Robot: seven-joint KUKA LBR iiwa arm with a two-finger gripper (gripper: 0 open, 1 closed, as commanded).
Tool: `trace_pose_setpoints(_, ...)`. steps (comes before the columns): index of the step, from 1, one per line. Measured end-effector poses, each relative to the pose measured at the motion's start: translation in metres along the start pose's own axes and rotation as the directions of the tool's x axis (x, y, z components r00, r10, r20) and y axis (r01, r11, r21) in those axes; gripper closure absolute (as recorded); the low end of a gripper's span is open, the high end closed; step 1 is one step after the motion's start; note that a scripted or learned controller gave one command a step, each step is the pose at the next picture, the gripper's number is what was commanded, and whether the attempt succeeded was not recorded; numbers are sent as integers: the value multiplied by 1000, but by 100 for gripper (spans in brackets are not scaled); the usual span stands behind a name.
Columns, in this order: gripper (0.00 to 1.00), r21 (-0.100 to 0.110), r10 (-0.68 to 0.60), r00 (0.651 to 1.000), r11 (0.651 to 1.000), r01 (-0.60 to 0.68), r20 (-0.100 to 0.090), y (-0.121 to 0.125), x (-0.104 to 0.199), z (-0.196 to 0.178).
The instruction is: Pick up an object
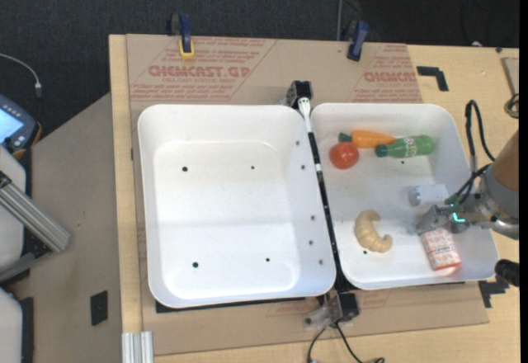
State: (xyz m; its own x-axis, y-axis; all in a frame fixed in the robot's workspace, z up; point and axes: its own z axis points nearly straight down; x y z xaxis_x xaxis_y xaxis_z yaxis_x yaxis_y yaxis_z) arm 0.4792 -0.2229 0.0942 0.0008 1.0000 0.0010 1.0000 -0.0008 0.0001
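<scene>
The right bin [396, 275] holds several items. An orange carrot [372, 139] and a green bottle [406, 147] lie near its far wall, with a red tomato [344, 156] just left of them. A tan croissant [373, 233] rests near the front. A red and white carton [441, 251] lies at the front right corner. My gripper [422, 211] reaches in from the right, low over the bin floor between the croissant and the carton. It stands open, with bare white floor between its fingers, and the carton sits just in front of the nearer finger [429, 226].
The left bin [157, 188] sits beside the right one, joined along a black centre divider [318, 188]. Blue clamps [357, 38] hold the cardboard base at the back. A cable [470, 118] loops above the right bin's far right corner.
</scene>
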Motion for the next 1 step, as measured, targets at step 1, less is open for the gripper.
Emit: trace_pose_setpoints(1,100,-1,-1,1000,1000,1,0,0,0,-10)
